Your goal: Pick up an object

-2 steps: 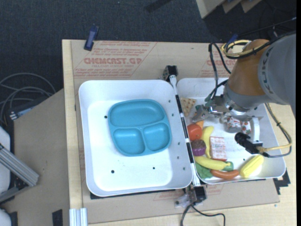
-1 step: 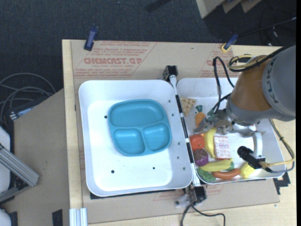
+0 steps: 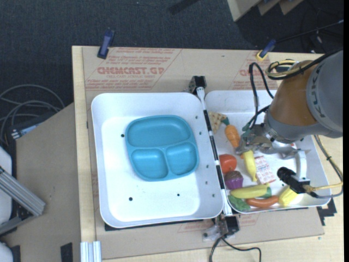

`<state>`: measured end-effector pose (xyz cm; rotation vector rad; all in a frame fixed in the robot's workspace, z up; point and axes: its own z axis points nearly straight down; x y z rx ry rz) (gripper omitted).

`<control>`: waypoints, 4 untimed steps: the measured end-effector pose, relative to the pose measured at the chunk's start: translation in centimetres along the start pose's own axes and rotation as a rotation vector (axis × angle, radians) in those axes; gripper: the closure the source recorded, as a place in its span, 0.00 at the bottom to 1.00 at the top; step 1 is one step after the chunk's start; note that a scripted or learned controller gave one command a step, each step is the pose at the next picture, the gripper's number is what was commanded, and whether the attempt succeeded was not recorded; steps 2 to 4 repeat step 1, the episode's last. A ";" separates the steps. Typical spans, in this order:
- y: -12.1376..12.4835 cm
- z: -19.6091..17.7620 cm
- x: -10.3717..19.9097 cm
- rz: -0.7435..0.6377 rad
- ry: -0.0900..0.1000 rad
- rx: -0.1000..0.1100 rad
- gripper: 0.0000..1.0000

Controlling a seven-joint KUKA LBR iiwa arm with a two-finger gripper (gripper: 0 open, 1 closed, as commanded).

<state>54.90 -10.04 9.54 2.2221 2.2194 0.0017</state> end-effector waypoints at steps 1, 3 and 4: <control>2.7 -9.0 6.5 -0.002 0.000 0.000 1.00; 2.7 -9.0 6.5 -0.002 0.000 0.000 1.00; 2.7 -9.0 6.5 -0.002 0.000 0.000 1.00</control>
